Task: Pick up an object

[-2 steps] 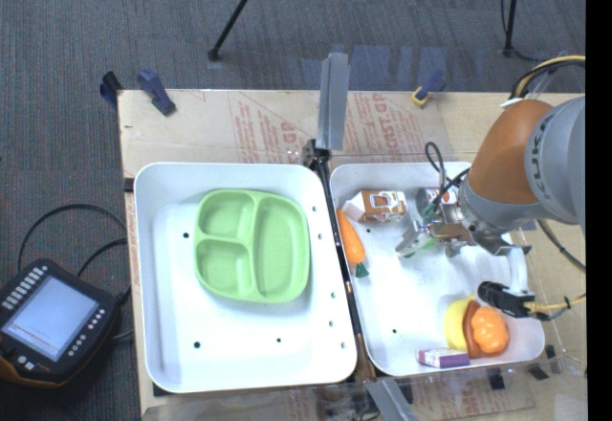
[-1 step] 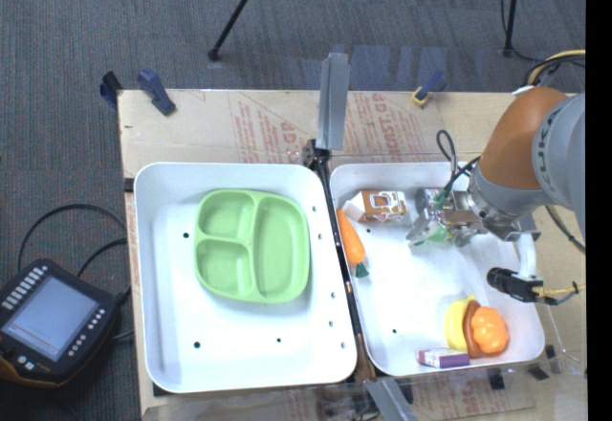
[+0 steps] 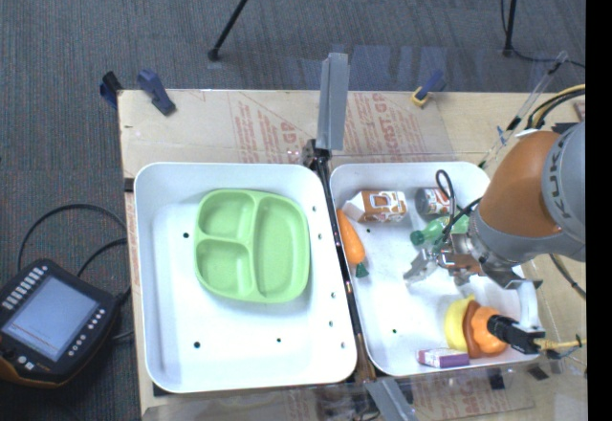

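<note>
We see the tool (image 3: 426, 266) low in the right bin (image 3: 402, 352), can't tell its state. Carrot (image 3: 352, 242) sits just left; we'd centre over 1 item before closing.

Arm (image 3: 535, 194) cut off at right edge — green object (image 3: 427, 234) partly hidden.

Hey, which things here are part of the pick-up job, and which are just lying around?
Part of the job:
gripper
right bin
carrot
small carton
green bottle
can
yellow and orange toy
small flat box

Just lying about:
left bin
green divided plate
handheld controller
blue clamps
</note>
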